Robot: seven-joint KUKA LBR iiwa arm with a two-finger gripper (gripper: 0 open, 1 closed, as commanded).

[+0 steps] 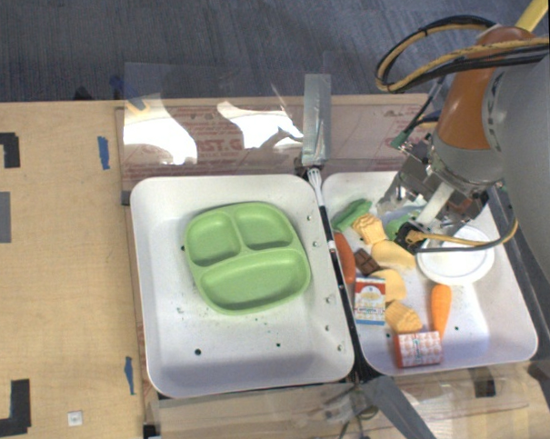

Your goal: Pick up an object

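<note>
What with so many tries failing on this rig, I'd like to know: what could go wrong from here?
1. The gripper hangs over a tight cluster in the right bin. The green piece and the yellow toys lie close together, so it might catch two at once or only nudge them apart.
2. The white plate beside it lies flat and would likely slide rather than lift.

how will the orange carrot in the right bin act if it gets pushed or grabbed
The carrot looks like smooth moulded plastic, so it is probably stiff and light for its size. It lies flat on the bin floor and tapers to a point, so a sideways push would likely roll it in a curve rather than straight. The smooth taper may also slip out of a pinch.
</note>
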